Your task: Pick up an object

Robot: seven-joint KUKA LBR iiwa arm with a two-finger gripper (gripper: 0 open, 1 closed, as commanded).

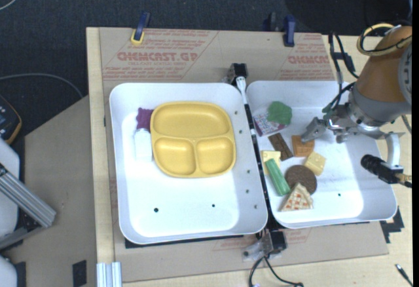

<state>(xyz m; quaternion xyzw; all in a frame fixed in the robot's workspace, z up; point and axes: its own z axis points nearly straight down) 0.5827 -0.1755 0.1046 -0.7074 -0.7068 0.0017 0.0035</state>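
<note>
A dark carpeted floor surrounds a bench topped with brown board (196,50), printed in red and clamped at its far edge, on which two shallow white bins sit side by side.

Whether the gripper (313,130) stands open or closed cannot be told from this angle; its dark tip hangs low over the right bin (366,207), just above the orange cracker (302,146). Nothing is visibly between its tips. Behind it the grey wrist and the orange band (383,79) lead off to the right.

Close around the tip lie the bin's small pieces. A brown bar (280,145) sits just left of the cracker, a pale yellow cube (316,162) just below it. A dark round cookie (301,177) lies nearer the front, touching a waffle-patterned wedge (298,199). A green stick (277,177) runs beside the cookie, with a small yellow piece (270,156) at its top end. Toward the back, a green lump (280,113) rests on a printed packet (265,124).

The left bin (183,213) holds a yellow divided tray (193,138), with a purple item (143,118) and a white one (142,145) tucked against its left side.
</note>
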